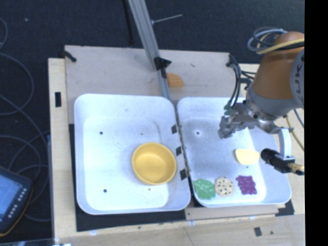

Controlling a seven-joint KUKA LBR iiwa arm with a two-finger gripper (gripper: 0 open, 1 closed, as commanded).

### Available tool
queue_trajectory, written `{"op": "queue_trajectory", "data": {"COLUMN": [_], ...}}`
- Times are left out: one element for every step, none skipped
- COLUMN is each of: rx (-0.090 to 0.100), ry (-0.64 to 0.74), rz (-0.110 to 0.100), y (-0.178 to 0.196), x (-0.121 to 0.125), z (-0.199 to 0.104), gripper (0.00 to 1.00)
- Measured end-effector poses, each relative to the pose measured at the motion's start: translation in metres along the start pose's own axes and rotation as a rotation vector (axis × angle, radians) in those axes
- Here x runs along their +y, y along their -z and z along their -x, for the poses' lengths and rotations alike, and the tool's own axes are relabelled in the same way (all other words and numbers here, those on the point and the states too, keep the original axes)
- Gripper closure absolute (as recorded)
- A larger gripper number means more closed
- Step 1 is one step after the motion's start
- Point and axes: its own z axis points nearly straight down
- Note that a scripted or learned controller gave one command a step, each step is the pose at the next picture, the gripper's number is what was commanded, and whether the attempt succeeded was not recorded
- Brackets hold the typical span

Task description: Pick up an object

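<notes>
A yellow bowl sits in the left bin, near its right wall. The right bin holds a pale yellow piece at mid right and, along its front wall, a green leafy piece, a round cookie and a purple cluster. My gripper hangs over the middle of the right bin, left of and slightly beyond the pale yellow piece, with nothing seen held in it.
A slanted metal pole rises from behind the bins, with an orange item on the board at its foot. Cables and a tablet lie on the dark floor to the left.
</notes>
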Motion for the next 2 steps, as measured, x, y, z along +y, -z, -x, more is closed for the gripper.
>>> {"op": "queue_trajectory", "data": {"rx": [0.000,0.002], "ry": [0.000,0.002], "rz": [0.000,0.000], "y": [-0.011,-0.010], "x": [0.018,0.043], "z": [-0.050,-0.105], "gripper": [1.00,1.00]}}
